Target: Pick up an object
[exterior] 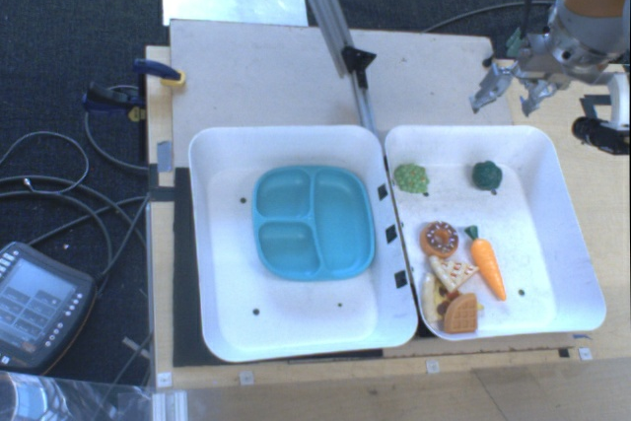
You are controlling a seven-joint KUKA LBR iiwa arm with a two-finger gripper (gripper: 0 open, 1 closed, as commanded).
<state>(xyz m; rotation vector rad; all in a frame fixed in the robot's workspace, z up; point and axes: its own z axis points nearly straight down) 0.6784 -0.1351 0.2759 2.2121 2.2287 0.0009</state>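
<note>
Hovering: pincer [513, 92] spread above right bin's [577, 242] far rim | you lower straight onto dark green ball [486, 175], well clear of neighbours.

Tray [315, 221] lies in left bin [212, 311]; toy foods [458, 261] in right bin [562, 212].

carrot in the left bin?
No. The carrot lies in the right bin, beside the donut; the left bin holds the blue divided plate.
</note>
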